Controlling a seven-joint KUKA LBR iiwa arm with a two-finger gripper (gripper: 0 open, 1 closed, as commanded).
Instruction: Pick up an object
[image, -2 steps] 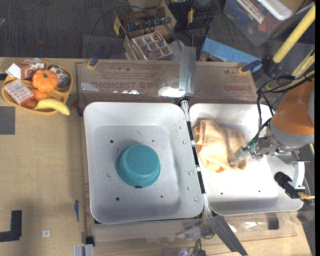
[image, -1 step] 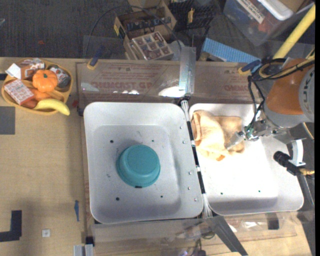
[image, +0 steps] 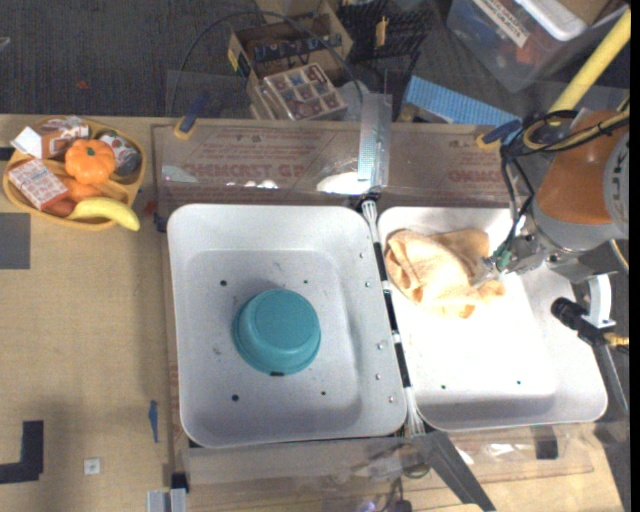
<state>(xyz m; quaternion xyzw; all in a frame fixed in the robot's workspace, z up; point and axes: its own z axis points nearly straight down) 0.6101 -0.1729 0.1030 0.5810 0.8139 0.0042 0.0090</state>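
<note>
A teal bowl (image: 278, 331) lies upside down in the middle of the left bin (image: 200, 250). A crumpled tan cloth (image: 432, 267) lies at the back left of the right bin (image: 520, 390). My gripper (image: 497, 264) is low at the cloth's right edge, touching or just above it. The grey arm with its orange band (image: 580, 185) comes in from the right above the bin's back corner.
A dish of toy fruit, with an orange pumpkin and a banana (image: 75, 175), sits on the bench at far left. Clear plastic walls (image: 270, 160) stand behind both bins. Boxes and clutter lie beyond. Black cables (image: 520, 200) hang beside the wrist.
</note>
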